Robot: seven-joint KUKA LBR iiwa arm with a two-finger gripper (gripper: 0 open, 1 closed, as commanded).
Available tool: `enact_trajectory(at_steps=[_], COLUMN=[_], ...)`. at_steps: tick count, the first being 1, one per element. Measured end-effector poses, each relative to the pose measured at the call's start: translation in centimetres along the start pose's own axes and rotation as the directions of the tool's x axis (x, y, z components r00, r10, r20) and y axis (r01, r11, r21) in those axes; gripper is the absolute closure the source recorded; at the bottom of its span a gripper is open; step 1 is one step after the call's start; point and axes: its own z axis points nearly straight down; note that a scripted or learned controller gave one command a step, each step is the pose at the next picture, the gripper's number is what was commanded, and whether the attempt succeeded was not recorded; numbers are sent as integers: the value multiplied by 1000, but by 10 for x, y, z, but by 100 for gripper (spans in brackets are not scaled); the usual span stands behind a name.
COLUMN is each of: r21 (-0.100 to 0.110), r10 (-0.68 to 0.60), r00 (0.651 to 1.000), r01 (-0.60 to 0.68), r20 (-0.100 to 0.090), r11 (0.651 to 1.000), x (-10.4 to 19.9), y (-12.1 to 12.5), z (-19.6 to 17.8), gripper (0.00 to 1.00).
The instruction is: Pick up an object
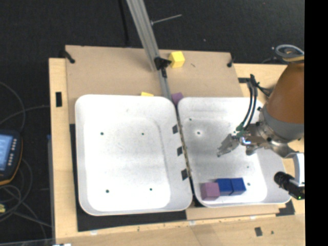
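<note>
Rightward, pincer (225, 148) hanging over the middle of the right bin (205, 117), nothing seen between its fingers (open or closed: cannot tell). Just below, along that bin's near wall, blue block (230, 185) touching purple block (209, 190) on its left. Beyond the divider, left bin (123, 152). Past the bins' far edges, on the bench (205, 73): small purple cube (177, 97), yellow piece (147, 94), yellow cube (177, 59) by the slanted metal rail (143, 27).

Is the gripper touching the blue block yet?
Apart. The camera view shows the gripper over bare bin floor, with white floor plainly between it and the blue block near the right bin's front edge.
</note>
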Motion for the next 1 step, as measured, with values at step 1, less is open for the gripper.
enact_trajectory(at_steps=[1], r21=[14], r10=[10], r00=[1000], r01=[-10], r20=[2], r11=[1000], x=[-92], y=[14], z=[81], gripper=[0])
